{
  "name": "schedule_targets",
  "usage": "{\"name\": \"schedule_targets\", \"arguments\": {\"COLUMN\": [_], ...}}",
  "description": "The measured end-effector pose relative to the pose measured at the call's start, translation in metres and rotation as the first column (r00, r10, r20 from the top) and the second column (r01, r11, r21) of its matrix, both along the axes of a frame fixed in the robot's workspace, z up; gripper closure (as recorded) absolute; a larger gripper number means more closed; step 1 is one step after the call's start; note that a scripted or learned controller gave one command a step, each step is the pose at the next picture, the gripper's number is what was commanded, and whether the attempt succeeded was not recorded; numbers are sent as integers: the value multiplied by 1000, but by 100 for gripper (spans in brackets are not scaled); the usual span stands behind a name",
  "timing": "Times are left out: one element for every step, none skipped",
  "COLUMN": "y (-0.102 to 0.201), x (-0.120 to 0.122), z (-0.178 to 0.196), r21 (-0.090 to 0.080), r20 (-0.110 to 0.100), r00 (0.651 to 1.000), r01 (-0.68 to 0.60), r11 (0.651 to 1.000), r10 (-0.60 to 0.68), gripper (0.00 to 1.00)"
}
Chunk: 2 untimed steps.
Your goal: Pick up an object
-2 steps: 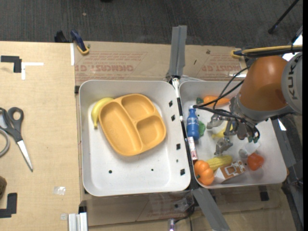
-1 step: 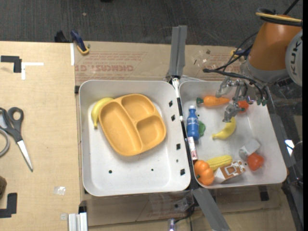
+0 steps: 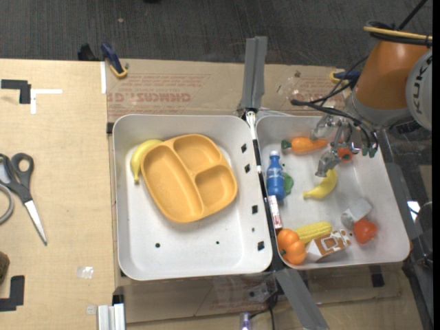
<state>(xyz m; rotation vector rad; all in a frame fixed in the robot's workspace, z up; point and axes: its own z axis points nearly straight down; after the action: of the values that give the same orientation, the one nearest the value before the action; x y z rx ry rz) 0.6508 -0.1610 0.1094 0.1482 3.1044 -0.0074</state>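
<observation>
Two shallow white bins sit side by side on the bench. The left bin (image 3: 137, 253) holds an orange divided plate (image 3: 189, 177) lying flat across its upper middle, with a yellow banana (image 3: 142, 155) tucked against the plate's upper left edge, touching it.

The right bin (image 3: 392, 212) holds the smaller items. Along its left wall a blue bottle (image 3: 275, 177) lies lengthwise, with a green piece (image 3: 287, 182) just beside it on the right and a red-and-white tube (image 3: 275, 214) below it. A carrot (image 3: 306, 144) lies near the upper wall. A second small banana (image 3: 324, 186) rests near the middle of the bin. In the lower part lie an orange (image 3: 292, 247), a corn cob (image 3: 313, 231) touching it, a small printed carton (image 3: 331, 243) and a red tomato (image 3: 365, 231), with a grey block (image 3: 355, 213) just above the tomato.

The arm (image 3: 395, 74) comes in from the upper right of the frame, its orange band over the bin's upper right corner. The gripper (image 3: 328, 158) hangs over the upper middle of the right bin, just above the small banana and right of the carrot. I cannot tell whether its jaws are apart or together, and nothing is visibly held between them.

On the bench at the far left lie scissors (image 3: 26, 191).
</observation>
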Motion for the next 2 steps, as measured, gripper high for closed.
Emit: {"name": "schedule_targets", "arguments": {"y": [8, 9], "x": [-4, -3], "z": [-14, -2], "r21": [6, 5], "r20": [-24, -18], "r00": [989, 989], "r01": [148, 145], "r11": [989, 989], "r10": [-148, -145], "gripper": [0, 100]}}
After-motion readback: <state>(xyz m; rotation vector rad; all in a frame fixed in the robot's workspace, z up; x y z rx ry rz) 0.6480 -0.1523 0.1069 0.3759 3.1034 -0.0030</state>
